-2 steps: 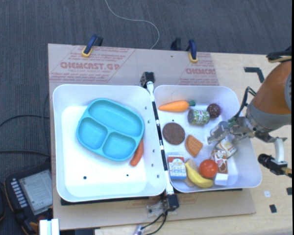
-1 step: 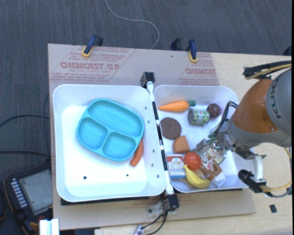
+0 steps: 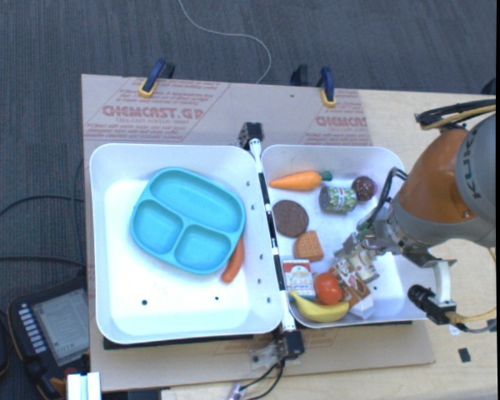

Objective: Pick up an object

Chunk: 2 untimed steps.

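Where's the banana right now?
In the camera view, the banana lies at the near edge of the right bin, close to the divider, just below the tomato and left of the gripper.

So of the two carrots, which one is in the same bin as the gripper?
The larger carrot, lying at the far edge of the right bin, where the gripper is. The smaller carrot lies in the left bin, against the blue plate.
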{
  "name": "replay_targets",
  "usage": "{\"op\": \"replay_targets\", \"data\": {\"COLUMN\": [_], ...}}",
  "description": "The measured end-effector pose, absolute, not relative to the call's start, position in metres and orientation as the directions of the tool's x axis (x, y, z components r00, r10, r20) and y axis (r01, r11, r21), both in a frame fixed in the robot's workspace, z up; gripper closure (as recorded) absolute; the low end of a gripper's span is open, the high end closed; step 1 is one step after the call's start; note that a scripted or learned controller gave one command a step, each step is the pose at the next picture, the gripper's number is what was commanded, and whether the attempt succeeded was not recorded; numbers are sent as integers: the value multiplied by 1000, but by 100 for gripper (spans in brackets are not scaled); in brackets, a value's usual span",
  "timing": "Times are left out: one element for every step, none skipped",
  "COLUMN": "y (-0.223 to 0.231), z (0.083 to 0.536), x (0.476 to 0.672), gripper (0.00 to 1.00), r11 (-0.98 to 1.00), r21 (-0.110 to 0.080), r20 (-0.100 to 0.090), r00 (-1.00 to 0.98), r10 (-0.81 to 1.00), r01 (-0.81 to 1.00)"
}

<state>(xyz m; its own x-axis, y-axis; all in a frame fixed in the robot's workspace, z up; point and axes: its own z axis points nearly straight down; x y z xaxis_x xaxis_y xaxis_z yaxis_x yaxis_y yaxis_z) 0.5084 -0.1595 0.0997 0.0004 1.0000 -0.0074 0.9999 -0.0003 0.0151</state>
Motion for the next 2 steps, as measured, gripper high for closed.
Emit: {"op": "replay_targets", "data": {"y": [-82, -82], "z": [184, 194], "x": [503, 503], "gripper": [100, 100], "r11": [1, 1], "r21": [0, 0], "r20": [0, -1], "r00": [-1, -1], "r10": [1000, 1000], "r01": [1000, 1000]}}
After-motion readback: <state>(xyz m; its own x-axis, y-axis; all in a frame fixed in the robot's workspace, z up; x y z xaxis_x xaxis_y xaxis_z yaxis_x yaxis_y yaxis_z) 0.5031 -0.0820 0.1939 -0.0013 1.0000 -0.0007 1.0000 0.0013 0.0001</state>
